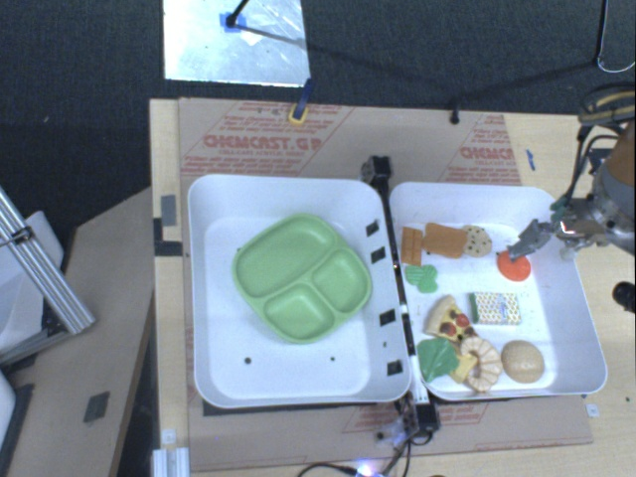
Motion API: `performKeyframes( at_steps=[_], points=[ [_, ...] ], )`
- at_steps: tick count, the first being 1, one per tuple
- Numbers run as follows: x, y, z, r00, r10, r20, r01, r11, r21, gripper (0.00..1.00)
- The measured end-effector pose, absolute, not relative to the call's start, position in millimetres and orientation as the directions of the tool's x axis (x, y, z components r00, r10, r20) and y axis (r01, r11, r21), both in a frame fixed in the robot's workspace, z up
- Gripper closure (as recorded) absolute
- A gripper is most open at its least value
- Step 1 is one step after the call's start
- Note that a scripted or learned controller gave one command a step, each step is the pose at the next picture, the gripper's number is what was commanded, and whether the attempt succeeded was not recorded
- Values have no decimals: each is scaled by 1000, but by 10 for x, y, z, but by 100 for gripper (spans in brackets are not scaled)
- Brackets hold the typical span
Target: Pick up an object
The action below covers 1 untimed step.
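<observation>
Currently: gripper at the red disc, right bin

Over the right shallow white bin (586,351), the grey two-finger gripper (529,240) reaches in from the right edge, its tip touching or just above a flat red-orange round disc (514,267); whether its digits are spread or pinched I cannot tell. Nearby lie a pizza slice toy (450,318), a tan round bun (523,360) and a green patterned square block (496,308). The left white bin (214,366) bears a pale green three-compartment tray (301,277).
</observation>
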<state>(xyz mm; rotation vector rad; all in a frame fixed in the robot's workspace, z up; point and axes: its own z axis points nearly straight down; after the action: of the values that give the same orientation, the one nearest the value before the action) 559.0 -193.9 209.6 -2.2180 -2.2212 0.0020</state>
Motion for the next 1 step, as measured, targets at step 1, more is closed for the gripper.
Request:
performKeyframes(
  at_steps=[1],
  points=[
    [5656,-1986,1633,-1,1000,0,1000,1,-2,0]
  ],
)
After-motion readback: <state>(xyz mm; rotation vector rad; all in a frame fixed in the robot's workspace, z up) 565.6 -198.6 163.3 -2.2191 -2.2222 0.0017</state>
